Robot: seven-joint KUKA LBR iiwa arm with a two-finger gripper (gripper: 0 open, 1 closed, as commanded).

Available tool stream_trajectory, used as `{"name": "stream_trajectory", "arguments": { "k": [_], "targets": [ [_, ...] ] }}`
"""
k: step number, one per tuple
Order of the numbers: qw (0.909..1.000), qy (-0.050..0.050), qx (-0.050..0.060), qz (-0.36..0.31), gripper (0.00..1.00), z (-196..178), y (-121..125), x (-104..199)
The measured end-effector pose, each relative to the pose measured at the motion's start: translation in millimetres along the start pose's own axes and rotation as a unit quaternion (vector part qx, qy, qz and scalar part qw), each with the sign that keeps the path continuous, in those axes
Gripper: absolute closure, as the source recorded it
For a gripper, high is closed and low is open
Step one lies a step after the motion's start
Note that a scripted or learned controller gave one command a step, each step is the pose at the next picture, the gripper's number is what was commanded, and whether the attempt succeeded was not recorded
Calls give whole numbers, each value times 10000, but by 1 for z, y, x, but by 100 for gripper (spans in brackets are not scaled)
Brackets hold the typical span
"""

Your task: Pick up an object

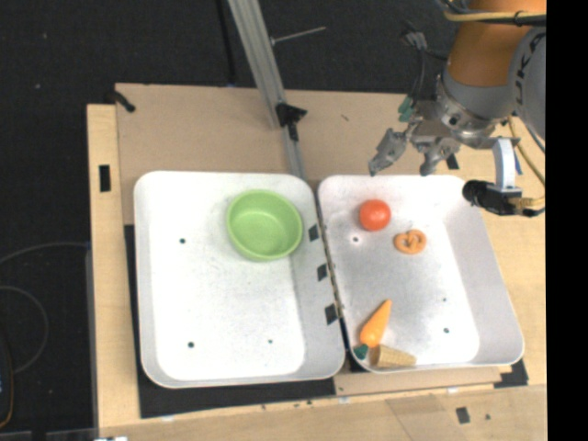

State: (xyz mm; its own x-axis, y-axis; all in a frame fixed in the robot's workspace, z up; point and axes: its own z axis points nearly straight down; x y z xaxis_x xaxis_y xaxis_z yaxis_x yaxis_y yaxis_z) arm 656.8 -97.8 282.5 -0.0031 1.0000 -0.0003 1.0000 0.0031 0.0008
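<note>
Nothing was picked up yet: the gripper hovered with fingers spread and empty above the right bin's upper edge, the red ball just below it.

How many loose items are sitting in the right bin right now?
4: a red tomato near the far edge, an orange pretzel just right of it, a carrot by the near-left corner, and a cone at the near rim beside the carrot.

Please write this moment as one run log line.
gripper: open, above right bin far edge, holds nothing | right bin: tomato, pretzel, carrot, cone | left bin: bowl
</note>
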Motion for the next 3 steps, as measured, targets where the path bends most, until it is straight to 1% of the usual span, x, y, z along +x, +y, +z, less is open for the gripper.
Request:
{"name": "stream_trajectory", "arguments": {
  "k": [1,2,3],
  "targets": [
    [10000,-2,0,-1,0,0,0,0],
    [10000,-10,29,18,0,63,0,-3],
    [10000,-10,30,21,0,118,-11,-5]
  ]
}}
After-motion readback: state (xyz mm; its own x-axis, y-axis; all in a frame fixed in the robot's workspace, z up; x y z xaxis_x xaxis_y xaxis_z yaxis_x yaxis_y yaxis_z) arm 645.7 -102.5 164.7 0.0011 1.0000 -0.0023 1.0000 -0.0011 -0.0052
